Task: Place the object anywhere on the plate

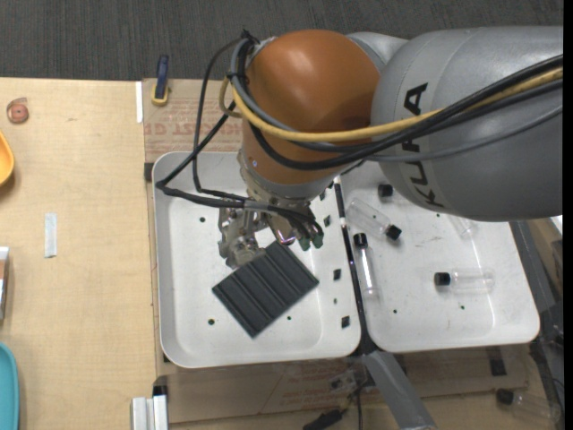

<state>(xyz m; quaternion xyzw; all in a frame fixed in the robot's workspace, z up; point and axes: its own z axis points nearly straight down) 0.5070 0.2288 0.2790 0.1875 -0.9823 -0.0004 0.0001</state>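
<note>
Dark ribbed rectangular plate (pixel 265 288) lies flat, turned diagonally, in the left bin (pixel 179 330)

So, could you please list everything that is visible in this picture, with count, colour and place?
Ribbed plate: one, dark grey, lying in the left bin, turned at an angle.
Left bin: one, white, middle of the bench.
Right bin: one, white, touching the left bin's right side.
Clear tubes with black caps: a few, scattered in the right bin; exact count hard to tell.
Wooden board: one, light tan, left of the bins.
Blue clamp: one, at the board's top right corner.
Orange object: one, cut off at the left edge.
Arm: one, grey with an orange band, reaching in from the right.
Gripper: one, metal, above the plate's upper edge.
</note>
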